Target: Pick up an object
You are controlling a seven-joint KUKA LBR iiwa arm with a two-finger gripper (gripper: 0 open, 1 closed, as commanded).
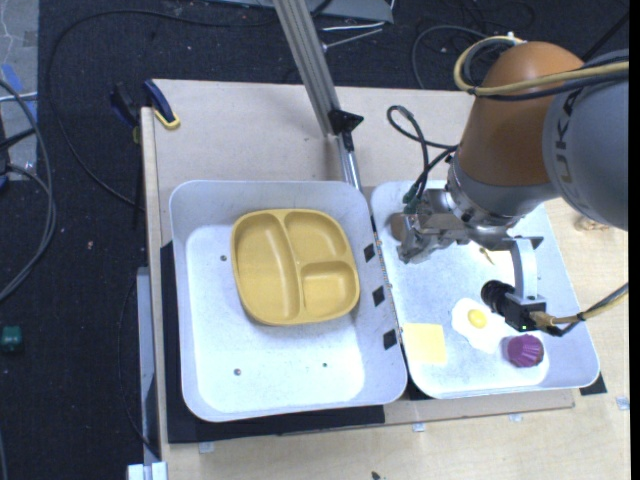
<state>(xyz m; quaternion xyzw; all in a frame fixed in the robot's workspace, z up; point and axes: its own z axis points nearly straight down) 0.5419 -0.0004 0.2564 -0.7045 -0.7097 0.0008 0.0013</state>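
Observation:
In the right bin (560, 268), near its front edge, lie three toy foods: a yellow cheese slice (425, 343), a fried egg (474, 323) and a small purple piece (523, 350). My gripper (410, 238) hangs over the bin's back left part, close to the wall between the bins. It is well behind the cheese slice and apart from all three. I see nothing held in it.
The left bin (200, 348) holds a yellow divided plate (295, 265). A slanted metal pole (310, 58) rises behind the bins. A black cable fitting (497, 295) on a white bracket hangs just behind the egg. Bare wooden bench (250, 128) surrounds the bins.

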